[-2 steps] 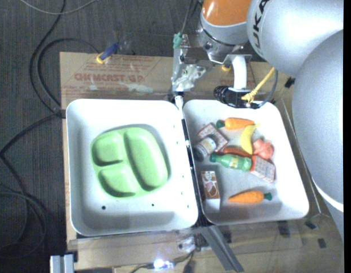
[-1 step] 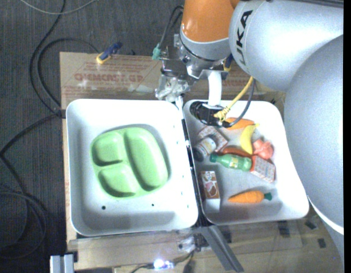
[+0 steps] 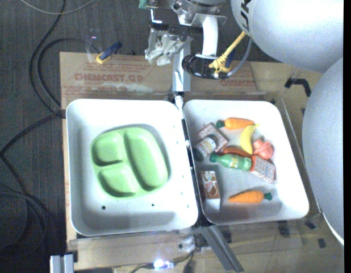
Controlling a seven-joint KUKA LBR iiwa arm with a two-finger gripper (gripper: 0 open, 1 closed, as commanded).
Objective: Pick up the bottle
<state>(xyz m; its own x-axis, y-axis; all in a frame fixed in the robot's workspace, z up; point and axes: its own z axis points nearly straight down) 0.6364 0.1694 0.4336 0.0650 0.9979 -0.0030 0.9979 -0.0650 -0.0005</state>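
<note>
Bottle (image 3: 232, 162): green, lying in right bin (image 3: 289, 124), label unreadable. Gripper (image 3: 162, 45): above bins, grip state indiscernible.

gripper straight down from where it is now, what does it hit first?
Probably the cardboard sheet behind the bins, not the bottle. The gripper hangs past the bins' far edge, near their divider. Depth is unclear from this slanted view.
</note>
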